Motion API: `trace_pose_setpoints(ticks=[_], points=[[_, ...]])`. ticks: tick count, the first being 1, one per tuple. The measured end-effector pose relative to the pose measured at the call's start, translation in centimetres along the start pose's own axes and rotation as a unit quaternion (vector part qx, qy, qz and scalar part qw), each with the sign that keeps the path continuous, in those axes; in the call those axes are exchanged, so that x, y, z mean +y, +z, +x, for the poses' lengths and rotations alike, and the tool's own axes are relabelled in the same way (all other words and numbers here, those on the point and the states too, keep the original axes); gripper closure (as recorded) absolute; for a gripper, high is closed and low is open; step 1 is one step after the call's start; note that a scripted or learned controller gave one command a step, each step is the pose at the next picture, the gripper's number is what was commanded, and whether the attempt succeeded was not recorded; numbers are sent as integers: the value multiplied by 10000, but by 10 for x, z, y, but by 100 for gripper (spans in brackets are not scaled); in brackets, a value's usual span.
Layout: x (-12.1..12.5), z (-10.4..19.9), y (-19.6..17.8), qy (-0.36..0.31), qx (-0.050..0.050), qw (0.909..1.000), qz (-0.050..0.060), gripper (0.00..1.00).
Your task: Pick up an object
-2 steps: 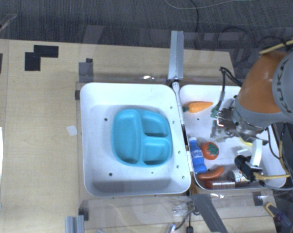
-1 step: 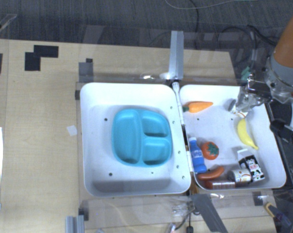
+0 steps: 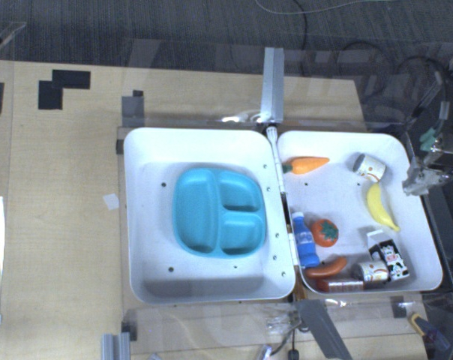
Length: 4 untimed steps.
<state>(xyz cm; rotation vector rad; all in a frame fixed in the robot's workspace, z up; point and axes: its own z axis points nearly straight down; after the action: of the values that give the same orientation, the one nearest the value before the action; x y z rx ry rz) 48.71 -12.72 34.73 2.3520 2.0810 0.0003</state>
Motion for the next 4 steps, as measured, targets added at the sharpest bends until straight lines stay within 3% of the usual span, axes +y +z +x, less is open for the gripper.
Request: trace_pose_setpoints(ticks=[1, 2, 3, 4], points=[[3, -27, 48, -254, -2, 9997, 6, 100], [-1, 7, 97, -504, 1, 9987, 8, 100], [-7, 57, 90, -61, 0, 10000, 2, 100], [-4, 32, 109, -188, 3, 9998, 16, 100]])
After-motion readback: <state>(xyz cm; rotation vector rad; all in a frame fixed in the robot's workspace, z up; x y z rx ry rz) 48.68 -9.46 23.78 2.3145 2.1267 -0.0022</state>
